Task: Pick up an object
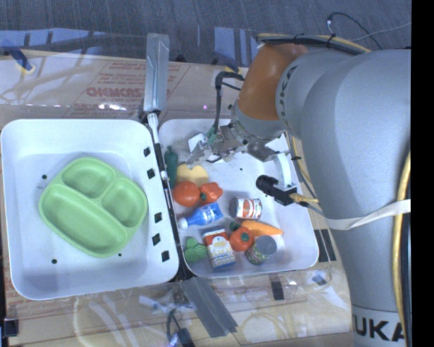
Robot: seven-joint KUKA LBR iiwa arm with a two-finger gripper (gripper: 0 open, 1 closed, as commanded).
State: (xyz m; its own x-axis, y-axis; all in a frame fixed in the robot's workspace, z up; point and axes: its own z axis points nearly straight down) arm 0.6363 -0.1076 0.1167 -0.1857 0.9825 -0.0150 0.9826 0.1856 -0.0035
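Arm [347, 121] fills the near right, grey with its orange band above the wrist, reaching over the right bin's [304, 255] far edge. Left bin [22, 259] next, holding a green tray [92, 204] with three compartments, nothing in them. Right bin carries the clutter, all packed against its left wall and front edge (nothing lifted as far as I can see).

Gripper [211, 147] sits low at the bin's far-left part, just above the banana [192, 173]; fingers too blurred among the metal parts, can't tell whether released or clenched, and nothing shows between them. Below it: tomato [186, 194] touching a pepper [211, 191], blue bottle [202, 215] under those, can [246, 208] mid-bin, carrot [260, 228] beside it, carton [218, 250] and a second can [262, 248] at the front edge, green item [195, 250] at the front-left corner.

Progress: early, I'd judge. Approach looks done, grasp and lift left. Likely target is the banana, or something beside it; not certain.
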